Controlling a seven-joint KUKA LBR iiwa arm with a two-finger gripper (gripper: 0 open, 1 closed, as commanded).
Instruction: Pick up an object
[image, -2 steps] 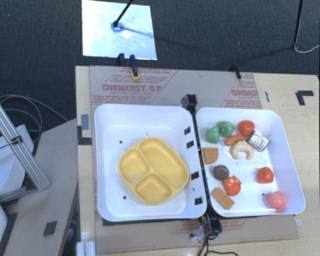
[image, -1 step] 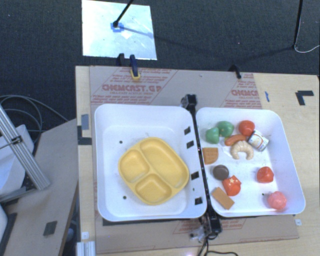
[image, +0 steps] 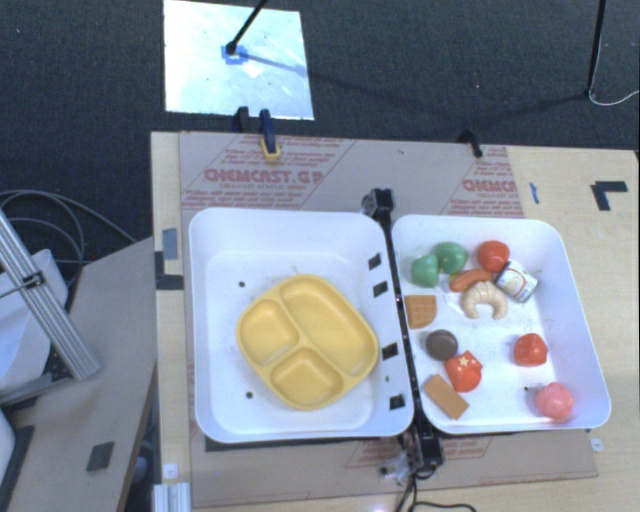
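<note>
- Dark carpet surrounds the counter (image: 560, 180), on which we see two white bins side by side, joined by a black clip strip (image: 392, 300) down the middle.
- We judge the clips are there to lock both bins together so they do not slide under contact.
- We find the left bin (image: 215, 400) carrying a yellow tray (image: 306, 341) with three compartments, lying flat and slightly turned.
- We find the right bin (image: 575, 300) carrying all the small candidates for the pick, spread loosely with gaps between most of them; we judge this spacing gives room to close on one piece.
- Upper cluster: two green pieces (image: 440, 262), a tomato (image: 492, 254), a carrot (image: 470, 279), a croissant (image: 484, 299) and a small can (image: 516, 282), touching or nearly so.
- Lower group: a brown cracker (image: 421, 311), a dark round piece (image: 441, 345), a red piece with a pale spot (image: 464, 372), a tan block (image: 445, 396), a red strawberry-like piece (image: 530, 349) and a pink ball (image: 553, 401).
- We judge the pink ball and the strawberry-like piece the easiest targets, since each stands apart.
- State of the jaws: we cannot tell.
</note>
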